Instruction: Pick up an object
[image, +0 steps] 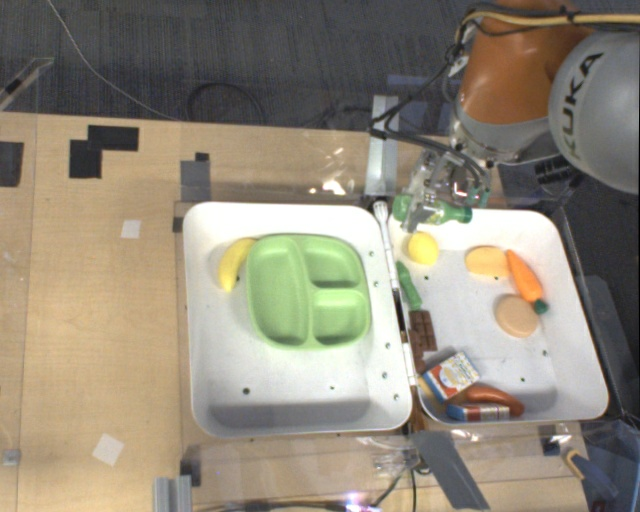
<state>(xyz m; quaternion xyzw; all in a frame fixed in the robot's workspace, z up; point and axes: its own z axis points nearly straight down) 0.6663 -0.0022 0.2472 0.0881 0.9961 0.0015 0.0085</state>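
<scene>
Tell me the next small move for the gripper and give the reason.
Probably lift straight up a little. The gripper sits over the right bin's far-left corner with a green bottle at its tip, just above the lemon. A small lift would show whether the bottle really comes along.

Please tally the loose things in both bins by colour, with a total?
Yellow: 2, banana, lemon
Green: 3, tray, bottle, pickle
Orange: 1, carrot
Tan: 2, rolls
Brown: 1, chocolate
Multicoloured: 2, box, sausage pack
Total: 11

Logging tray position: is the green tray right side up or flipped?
Right side up: the green tray shows its hollow compartments facing up.
</scene>
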